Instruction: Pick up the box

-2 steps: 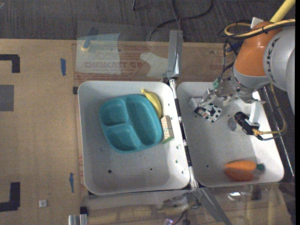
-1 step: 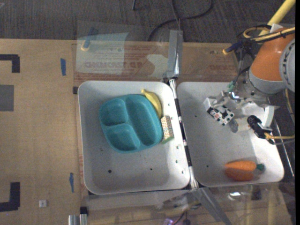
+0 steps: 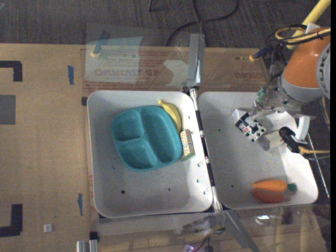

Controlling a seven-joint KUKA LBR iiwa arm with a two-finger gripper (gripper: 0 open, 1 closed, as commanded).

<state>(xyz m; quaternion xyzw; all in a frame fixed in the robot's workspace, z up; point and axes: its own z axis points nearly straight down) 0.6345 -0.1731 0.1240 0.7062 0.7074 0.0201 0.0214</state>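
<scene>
Gripper (image 3: 253, 126) observed low over the upper middle of the right bin (image 3: 231, 188), below the grey wrist and orange band of the arm (image 3: 307, 62). Its tip shows as white parts with small black patches. Whether it is apart or closed cannot be told from this angle, and nothing can be confirmed as held.

Writing: a clear sheet (image 3: 139, 62) lying behind the bins carries a line of pale capital lettering, too faint and blurred to read. No brand or label can be read anywhere else.

Box (image 3: 187, 143): located in the left bin (image 3: 152, 198), near that bin's right wall. It is a small oblong, lying flat with its long side running up and down the view. The top face is pale tan with a fine speckled or checked print; any text on it is too small to make out. Its left edge touches or nearly touches the rim of a teal divided plate (image 3: 147, 138). A yellow banana (image 3: 172, 113) lies along the plate's upper right rim, just above the box.

Box and gripper are well apart, in different bins.

An orange carrot (image 3: 270, 189) with a green end lies near the front of the right bin.
</scene>
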